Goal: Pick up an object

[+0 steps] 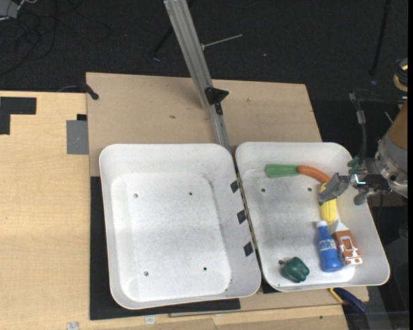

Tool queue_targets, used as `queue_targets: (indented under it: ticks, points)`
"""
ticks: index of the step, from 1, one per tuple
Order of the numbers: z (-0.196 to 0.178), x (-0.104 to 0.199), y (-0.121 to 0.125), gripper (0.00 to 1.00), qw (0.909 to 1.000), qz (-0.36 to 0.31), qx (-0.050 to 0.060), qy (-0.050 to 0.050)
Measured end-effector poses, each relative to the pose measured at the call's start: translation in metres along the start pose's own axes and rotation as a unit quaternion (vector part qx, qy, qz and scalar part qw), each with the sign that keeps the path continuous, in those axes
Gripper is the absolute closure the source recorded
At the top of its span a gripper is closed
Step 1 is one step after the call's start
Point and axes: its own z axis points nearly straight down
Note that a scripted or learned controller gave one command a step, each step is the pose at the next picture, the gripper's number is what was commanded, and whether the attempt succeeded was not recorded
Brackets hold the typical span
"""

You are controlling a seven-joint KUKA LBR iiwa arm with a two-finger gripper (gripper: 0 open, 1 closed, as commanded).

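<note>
We see two matt white plastic-looking bins (166, 158) on a pale wood-grain bench (34, 205) with a raw brown board (268, 108) behind, a ribbed bare-metal rail (189, 43), and glossy plastic-looking toys: blue bottle (327, 247), dark green lump (295, 269), orange-and-green carrot (296, 172).

Toy carrot (297, 172), yellow piece (329, 210), blue bottle (326, 247), orange box (347, 247), green lump (294, 269) in right bin (289, 155).
</note>
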Motion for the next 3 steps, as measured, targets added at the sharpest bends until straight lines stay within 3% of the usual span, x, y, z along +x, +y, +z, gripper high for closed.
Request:
queue_targets:
  ticks: [1, 3]
  points:
    - [-0.002, -0.001, 0.001, 0.00, 1.0000, 0.001, -0.002, -0.001]
    - [0.119, -0.006, -0.008, 0.00, 1.0000, 0.001, 0.001, 0.001]
